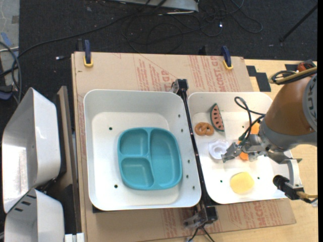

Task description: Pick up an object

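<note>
meanwhile the watermelon slice (217,117) lies lengthwise, running up-down in the right bin (262,195).

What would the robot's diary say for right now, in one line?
pincer: low in right bin | beside: white ring | nearby: pretzel, watermelon slice, yellow disc

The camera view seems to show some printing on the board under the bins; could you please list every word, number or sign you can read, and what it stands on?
Red print on the brown board, behind the left bin: too faint and turned to read.
Red print on the same board behind the right bin: sideways letters, too blurred to read.
Red print along the board's front edge: upside down, unreadable.
Divided teal plate: no text.
</note>
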